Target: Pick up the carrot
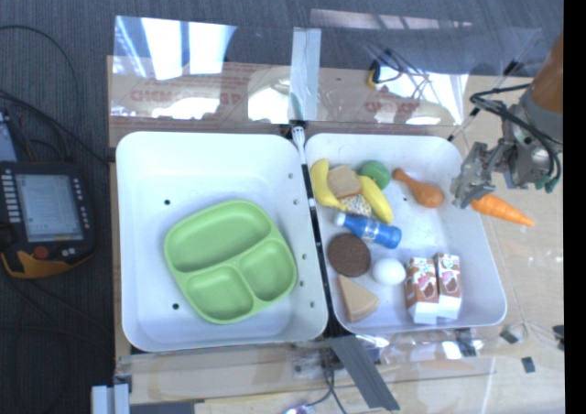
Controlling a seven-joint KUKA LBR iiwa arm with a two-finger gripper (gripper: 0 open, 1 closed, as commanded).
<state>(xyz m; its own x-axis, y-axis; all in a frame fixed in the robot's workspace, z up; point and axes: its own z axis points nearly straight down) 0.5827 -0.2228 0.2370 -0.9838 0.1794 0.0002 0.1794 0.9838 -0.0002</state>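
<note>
The carrot (502, 209) is orange and tapered, with its tip pointing right. It lies out over the right rim of the right bin (483, 247). Its thick end sits between the fingertips of my gripper (474, 194), which reaches in from the right and is shut on that end. The grey wrist and orange band rise behind it at the frame's right edge.
The right bin holds a drumstick (419, 188), a green ball (374, 172), two bananas (377, 200), bread (344, 181), a blue bottle (371, 229), a brown cookie (349, 255), an egg (390, 271), a cheese wedge (355, 298) and two juice cartons (433, 286). A green divided plate (231, 260) lies in the left bin (146, 174).
</note>
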